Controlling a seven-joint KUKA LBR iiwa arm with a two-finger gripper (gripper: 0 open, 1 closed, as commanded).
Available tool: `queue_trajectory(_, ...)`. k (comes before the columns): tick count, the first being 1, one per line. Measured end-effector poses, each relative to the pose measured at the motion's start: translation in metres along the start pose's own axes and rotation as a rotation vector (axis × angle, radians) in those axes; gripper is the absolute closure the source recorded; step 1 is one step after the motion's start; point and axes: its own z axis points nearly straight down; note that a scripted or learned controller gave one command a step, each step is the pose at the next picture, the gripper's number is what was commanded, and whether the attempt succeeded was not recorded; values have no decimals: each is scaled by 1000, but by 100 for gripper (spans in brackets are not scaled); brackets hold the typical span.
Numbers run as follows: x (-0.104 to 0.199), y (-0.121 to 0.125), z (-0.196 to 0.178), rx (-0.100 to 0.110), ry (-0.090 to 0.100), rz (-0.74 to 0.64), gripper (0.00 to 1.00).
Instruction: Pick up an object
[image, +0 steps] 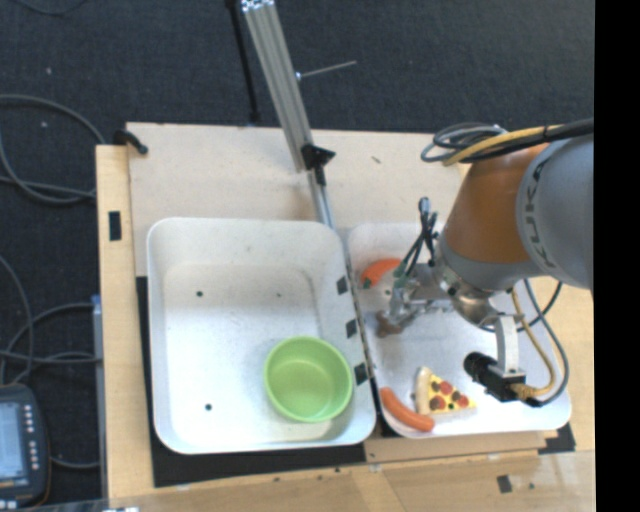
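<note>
My wrist (520, 215) looms over the right bin (545, 415). My gripper (392, 318), opening unclear, is low by the divider. An orange toy (380, 270) just behind it; a sideways nudge could miss.

- Light is bright and even, falling from above; the white bins (250, 270) are nearly washed out, with little surface detail.
- Shadows are soft: a faint one lies inside the left bin along its far wall, and a darker one under the arm (510, 215).
- The dark floor (60, 80) around the table (220, 170) is underexposed, its cables barely showing.
- The whole picture is slightly soft and grainy; small things by the arm's wrist are blurred.
</note>
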Motion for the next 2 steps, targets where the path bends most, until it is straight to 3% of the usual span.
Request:
queue_trajectory(1, 55, -7, -1, 0, 1, -1, 100)
queue_trajectory(2, 115, 1, -9, -1, 1, -2, 100)
